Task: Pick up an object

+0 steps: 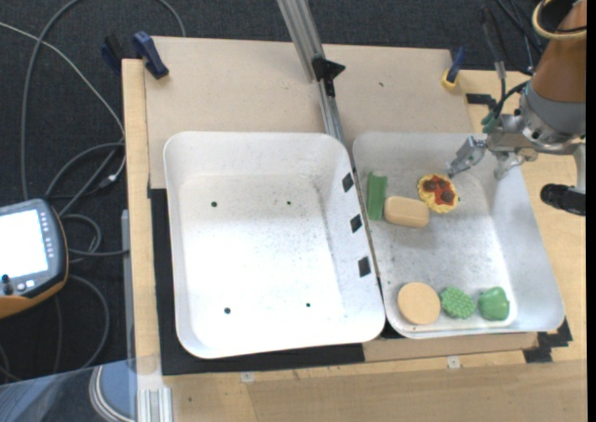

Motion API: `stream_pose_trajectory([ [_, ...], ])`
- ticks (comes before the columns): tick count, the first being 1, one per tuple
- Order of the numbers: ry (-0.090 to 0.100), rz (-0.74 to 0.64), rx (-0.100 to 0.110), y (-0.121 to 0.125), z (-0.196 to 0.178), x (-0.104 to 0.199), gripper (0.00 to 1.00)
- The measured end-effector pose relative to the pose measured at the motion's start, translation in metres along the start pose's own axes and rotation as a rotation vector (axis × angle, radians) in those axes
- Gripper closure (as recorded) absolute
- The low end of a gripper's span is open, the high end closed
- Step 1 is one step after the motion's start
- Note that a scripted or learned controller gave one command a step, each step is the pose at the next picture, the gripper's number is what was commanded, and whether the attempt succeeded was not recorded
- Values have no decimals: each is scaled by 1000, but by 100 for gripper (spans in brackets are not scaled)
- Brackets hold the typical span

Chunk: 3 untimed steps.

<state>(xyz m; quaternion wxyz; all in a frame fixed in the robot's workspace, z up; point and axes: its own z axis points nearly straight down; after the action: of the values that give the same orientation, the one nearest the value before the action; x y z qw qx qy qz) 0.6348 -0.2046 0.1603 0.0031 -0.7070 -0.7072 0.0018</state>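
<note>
In the right-hand shallow white bin [521,224] a flat green block [376,196] leans at the divider with a beige soap-like bar [406,212] touching it — near the front edge lie a tan disc [419,303], a knobbly green lump [457,303] and a glossy green pepper [494,303]. The left white bin [261,159] sits on the pale wooden worktop [233,85]. The metal two-finger claw [484,161], fingers apart, hovers just beside a small yellow-and-red frilled toy [439,193] toward the back edge.

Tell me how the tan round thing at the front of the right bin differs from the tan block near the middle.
The tan round disc looks circular and lies flat, while the tan block is oblong with rounded ends. The disc sits at the front of the right bin, beside a green textured piece; the block lies farther back, between a green bar and a yellow-and-red item. Both share a pale tan colour and lie free of the gripper.
</note>
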Motion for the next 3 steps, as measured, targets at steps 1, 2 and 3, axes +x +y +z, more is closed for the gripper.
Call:
stream_pose_trajectory([
  [1, 0, -1, -6, 8, 58, 2, 0],
  [2, -1, -2, -11, 11, 62, 2, 0],
  [3, -3, -4, -17, 13, 49, 3, 100],
])
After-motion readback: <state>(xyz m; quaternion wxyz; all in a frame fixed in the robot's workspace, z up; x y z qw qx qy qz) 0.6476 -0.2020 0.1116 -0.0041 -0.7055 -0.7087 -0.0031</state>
